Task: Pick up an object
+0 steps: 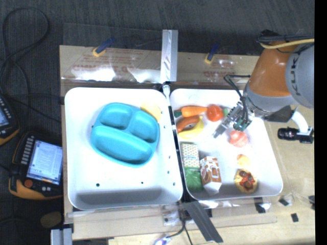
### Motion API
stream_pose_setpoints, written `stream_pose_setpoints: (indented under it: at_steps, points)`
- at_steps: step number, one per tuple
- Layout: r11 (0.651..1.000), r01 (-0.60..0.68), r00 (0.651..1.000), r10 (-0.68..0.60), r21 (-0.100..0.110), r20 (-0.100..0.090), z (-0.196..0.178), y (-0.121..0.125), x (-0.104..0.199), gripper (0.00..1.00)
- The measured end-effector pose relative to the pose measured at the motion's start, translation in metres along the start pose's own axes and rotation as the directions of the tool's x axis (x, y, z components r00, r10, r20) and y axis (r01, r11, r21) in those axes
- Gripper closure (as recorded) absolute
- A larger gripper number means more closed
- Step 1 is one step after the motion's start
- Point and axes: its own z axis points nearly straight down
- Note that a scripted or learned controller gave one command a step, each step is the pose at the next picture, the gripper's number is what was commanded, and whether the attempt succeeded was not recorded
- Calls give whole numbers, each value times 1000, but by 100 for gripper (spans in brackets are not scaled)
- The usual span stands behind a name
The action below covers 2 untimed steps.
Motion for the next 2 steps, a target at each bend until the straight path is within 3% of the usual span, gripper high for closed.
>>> stream_pose_setpoints:
  at_steps: [1, 2]
  points:
    - [989, -145, 989, 145, 3, -1, -12, 20, 82, 100]
    - [844, -536, 844, 536, 5, -1, -12, -21, 110, 100]
